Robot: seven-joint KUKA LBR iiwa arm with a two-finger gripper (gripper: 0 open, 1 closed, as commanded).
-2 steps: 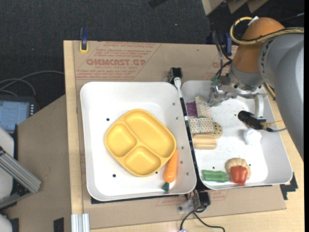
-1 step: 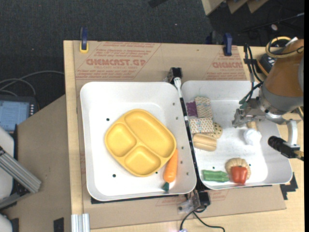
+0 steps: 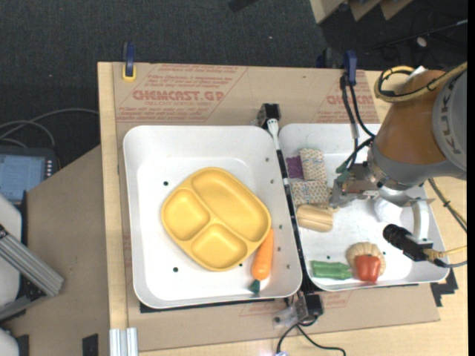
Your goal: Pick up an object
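My gripper hangs low in the right bin, at its middle left. Just left of it lies a speckled beige block, and a tan cylinder lies below that. A second speckled block and a purple piece sit further back. Near the front wall lie a green pod and a red pepper with a tan top. The view does not show anything held in the gripper.
The left bin holds a yellow divided plate and an orange carrot leaning by the plate's right edge. The arm's grey body and orange band cover the right bin's back right.
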